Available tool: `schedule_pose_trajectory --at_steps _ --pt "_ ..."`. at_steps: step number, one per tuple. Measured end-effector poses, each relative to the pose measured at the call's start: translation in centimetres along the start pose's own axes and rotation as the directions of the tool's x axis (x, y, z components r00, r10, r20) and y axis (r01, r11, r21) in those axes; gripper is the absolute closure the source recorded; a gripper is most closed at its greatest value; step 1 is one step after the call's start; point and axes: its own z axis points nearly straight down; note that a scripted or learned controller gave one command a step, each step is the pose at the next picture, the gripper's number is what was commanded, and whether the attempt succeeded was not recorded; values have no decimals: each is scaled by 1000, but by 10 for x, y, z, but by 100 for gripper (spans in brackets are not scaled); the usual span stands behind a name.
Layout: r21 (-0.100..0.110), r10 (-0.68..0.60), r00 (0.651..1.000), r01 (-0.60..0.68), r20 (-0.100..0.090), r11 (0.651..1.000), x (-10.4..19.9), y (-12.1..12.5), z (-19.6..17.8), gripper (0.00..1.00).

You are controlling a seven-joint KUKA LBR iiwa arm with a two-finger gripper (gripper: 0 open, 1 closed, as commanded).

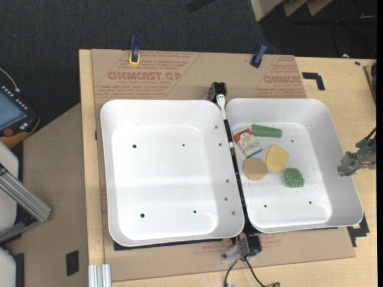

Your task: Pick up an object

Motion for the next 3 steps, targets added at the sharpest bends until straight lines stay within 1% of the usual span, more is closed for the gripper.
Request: schedule_pose_trajectory --at_steps 1,2,3 --pt "-23 -14 1000 15 5 1000 43 161 -38 100" --pt "-4 -1 1000 1 1 1000 8 110 -49 100" --pt "-14 -1 1000 1 5 1000 1 44 -135 100"
